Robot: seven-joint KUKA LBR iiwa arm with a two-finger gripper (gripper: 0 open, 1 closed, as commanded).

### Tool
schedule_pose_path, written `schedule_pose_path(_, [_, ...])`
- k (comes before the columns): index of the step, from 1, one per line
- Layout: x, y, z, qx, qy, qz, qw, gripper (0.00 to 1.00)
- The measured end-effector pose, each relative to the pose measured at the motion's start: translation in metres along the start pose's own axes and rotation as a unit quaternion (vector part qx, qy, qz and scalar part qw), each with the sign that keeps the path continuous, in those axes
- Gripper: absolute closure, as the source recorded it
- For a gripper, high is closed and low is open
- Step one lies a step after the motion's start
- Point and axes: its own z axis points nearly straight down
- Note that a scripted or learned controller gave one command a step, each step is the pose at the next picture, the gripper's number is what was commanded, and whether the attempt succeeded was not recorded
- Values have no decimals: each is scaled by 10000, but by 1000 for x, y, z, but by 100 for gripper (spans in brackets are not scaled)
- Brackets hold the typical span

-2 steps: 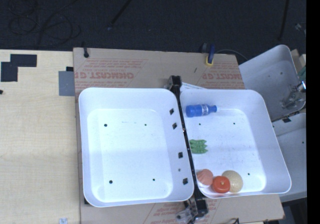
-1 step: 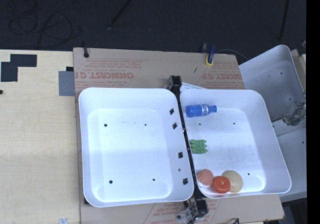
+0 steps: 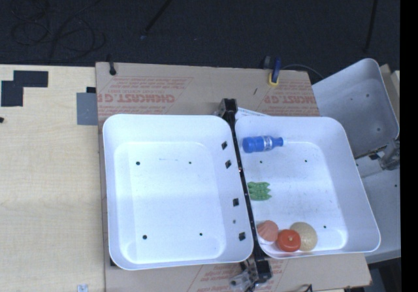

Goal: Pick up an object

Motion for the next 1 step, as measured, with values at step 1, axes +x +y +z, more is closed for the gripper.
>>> schedule_pose_path(1, [0,1,17,6,-2,6,10000,100])
